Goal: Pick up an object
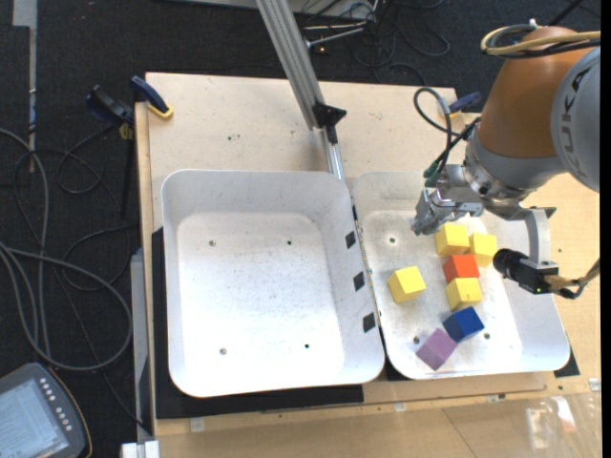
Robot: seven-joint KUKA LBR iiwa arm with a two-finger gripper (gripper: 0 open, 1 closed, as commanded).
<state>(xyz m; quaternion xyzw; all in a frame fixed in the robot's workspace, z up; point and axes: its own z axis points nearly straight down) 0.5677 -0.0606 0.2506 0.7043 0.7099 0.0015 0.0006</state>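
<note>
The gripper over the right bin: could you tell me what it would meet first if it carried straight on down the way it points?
Probably the yellow block beside the gripper, or the bare floor of the right bin just left of it; depth is unclear from this slanted view.

One fixed camera, overhead, slanted down on bench (239, 122). Both bins in frame, moderate distance. My arm (535, 93) enters from right.
</note>
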